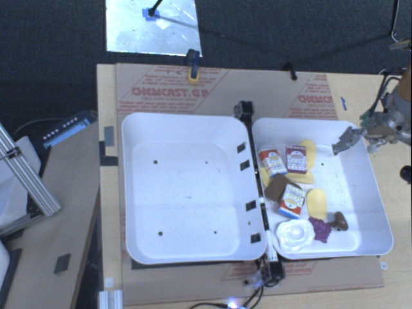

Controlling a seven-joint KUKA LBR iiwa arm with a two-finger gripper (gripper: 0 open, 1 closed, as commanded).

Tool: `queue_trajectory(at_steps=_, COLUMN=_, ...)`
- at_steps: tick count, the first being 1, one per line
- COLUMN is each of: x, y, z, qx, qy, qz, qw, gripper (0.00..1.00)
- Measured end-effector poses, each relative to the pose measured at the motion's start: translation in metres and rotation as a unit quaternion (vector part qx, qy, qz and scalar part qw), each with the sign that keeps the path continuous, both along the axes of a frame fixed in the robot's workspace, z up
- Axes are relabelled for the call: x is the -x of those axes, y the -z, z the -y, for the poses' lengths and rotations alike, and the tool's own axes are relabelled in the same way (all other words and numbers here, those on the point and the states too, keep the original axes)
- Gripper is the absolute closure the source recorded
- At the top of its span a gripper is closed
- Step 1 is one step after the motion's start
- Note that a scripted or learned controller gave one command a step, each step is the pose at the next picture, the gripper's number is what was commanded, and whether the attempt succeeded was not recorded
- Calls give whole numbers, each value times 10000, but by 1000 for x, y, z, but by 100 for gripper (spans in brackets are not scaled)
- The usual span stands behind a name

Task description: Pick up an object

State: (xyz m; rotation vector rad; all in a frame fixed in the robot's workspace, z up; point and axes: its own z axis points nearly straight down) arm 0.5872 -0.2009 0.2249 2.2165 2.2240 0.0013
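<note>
Bins [187, 237] smooth white plastic; bench [309, 89] printed matt cardboard

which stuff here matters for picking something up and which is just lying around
For the job:
- gripper, at the right bin's far right edge
- right bin
- two red-and-white cartons
- yellow pieces
- brown block
- white lidded cup
- purple item

Just lying about:
- left bin
- cardboard sheet
- foil square
- yellow-and-blue clamp
</note>
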Motion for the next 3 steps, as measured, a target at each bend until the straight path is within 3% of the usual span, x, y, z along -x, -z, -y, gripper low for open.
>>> queue_trajectory(at_steps=1, x=5, y=147, z=-57, qx=-38, qy=-20, qz=-41, qw=10000, gripper=0)
queue_trajectory(at_steps=2, x=-77, y=138, z=-102, qx=46, qy=-57, qz=-90, qw=9999, gripper=0)
queue_trajectory(at_steps=3, x=-78, y=128, z=-103, qx=11, qy=-17, qz=5, qw=10000, gripper=100)
